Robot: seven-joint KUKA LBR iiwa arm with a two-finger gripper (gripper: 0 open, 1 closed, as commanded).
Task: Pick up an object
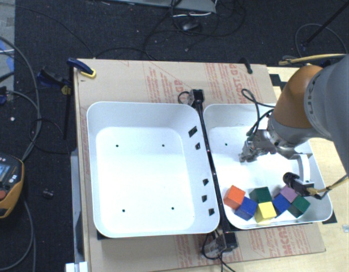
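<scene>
In the right-hand shallow white plastic bin (231, 120), the grey two-finger gripper (248, 153) hangs over bare floor near the bin's middle, its tip pointing down and toward the divider; whether it is spread or pressed together I cannot tell, since the tip is small and dark against the wrist, and nothing shows clamped in it. The things to be picked lie as a cluster along the bin's near edge: an orange wooden cube (234, 196), a blue cube (246, 208), a yellow cube (265, 211), two green cubes (260, 195), a purple block (288, 195). All of them sit toward the camera from the gripper, apart from it; the orange cube looks nearest, just nearer the divider than the tip. The left-hand white bin (101, 118) is well away from all this.
</scene>
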